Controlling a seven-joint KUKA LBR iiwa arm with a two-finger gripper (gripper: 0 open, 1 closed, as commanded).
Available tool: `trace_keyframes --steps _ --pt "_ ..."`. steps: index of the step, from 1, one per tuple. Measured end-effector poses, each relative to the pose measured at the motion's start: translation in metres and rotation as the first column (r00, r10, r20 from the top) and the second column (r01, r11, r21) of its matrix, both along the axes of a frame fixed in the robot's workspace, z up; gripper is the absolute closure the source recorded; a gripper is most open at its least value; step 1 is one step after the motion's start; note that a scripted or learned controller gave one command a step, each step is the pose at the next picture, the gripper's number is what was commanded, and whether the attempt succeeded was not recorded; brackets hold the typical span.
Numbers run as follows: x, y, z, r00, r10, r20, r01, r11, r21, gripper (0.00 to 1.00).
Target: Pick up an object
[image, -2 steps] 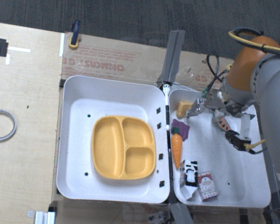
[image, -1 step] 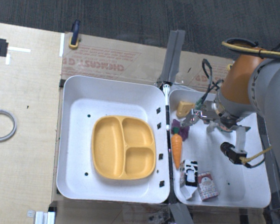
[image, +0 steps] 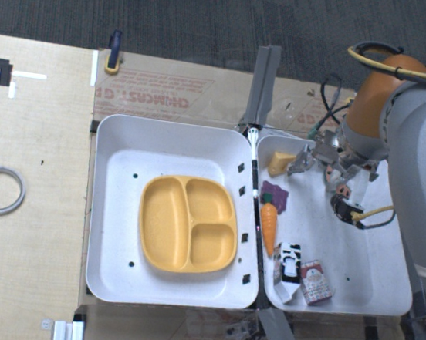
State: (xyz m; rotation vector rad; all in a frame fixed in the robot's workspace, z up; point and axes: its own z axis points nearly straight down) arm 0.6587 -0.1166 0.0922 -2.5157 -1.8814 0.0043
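The arm [image: 421, 154] is a bulky, smooth grey casing with a rounded orange band [image: 374, 101] above its wrist; black and yellow cables loop around it, and the gripper [image: 331, 161] is dark grey metal.

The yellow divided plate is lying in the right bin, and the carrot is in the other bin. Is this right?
Not quite. The camera view shows the yellow divided plate in the left bin. The carrot is in the other bin, the right bin.

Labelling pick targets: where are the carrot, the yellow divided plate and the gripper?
carrot [image: 269, 225]: camera view, mid-body.
yellow divided plate [image: 161, 221]: camera view, large left compartment floor.
gripper [image: 307, 164]: camera view, fingertip area.
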Motion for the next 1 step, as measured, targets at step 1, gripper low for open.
trace_keyframes --steps 1 --pt "-0.0151 -0.0197 0.0658 0.983 -0.182 0.001 0.182 0.983 0.0 0.0"
